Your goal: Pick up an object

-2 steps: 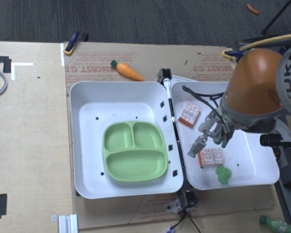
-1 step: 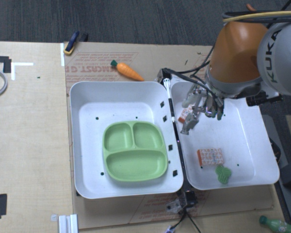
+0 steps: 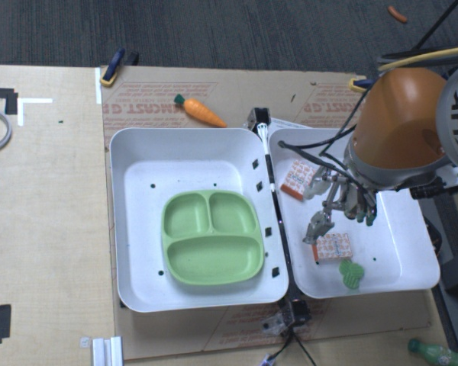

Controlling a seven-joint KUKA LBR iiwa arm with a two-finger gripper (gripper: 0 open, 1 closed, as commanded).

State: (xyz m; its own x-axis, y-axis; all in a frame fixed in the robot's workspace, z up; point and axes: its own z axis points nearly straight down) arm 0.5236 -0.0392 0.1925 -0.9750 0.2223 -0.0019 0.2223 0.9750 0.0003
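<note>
Two white bins sit side by side before you on the bench. Your left bin (image 3: 130,227) carries a green tray (image 3: 212,237) with three compartments, lying flat near its middle. Your right bin (image 3: 401,269) holds three small things: a carton (image 3: 298,179) printed white and orange near its upper left, a second carton (image 3: 333,247) of the same print lower down, and a green piece (image 3: 352,274) just below and right of that second carton, close beside it.

You see the arm coming in from the right, its orange band large over the right bin's upper corner. The gripper (image 3: 321,225) hangs below it over the middle of the right bin. One finger (image 3: 318,227) shows as a grey tip pointing down and left, ending just above the lower carton's top edge. You cannot tell from this slant whether the tip touches the carton or hangs above it. The second finger is lost in the wrist hardware and cables, so you cannot tell how far the pincer is open. Nothing is seen between the fingers; both cartons and the green piece lie on the bin floor.

Outside the bins, note a toy carrot (image 3: 201,110) on the cardboard above the left bin, and a blue clip (image 3: 113,66) at the cardboard's upper left corner.
</note>
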